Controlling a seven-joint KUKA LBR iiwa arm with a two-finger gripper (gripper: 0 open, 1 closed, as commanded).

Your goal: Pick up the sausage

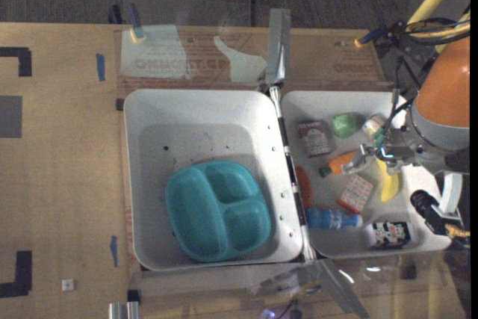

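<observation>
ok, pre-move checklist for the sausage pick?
1. Target located: ok. Reddish-brown sausage lies in the right white bin.
2. Tool aligned over target: not ok. Tool sits by the orange toy carrot, apart from the sausage.
3. Target already held: not ok. It lies on the bin floor.
4. Side clearance: not ok. Sausage hugs the bin's left wall.
5. End clearance: cannot tell. Blue plastic bottle lies close to its near end.
</observation>
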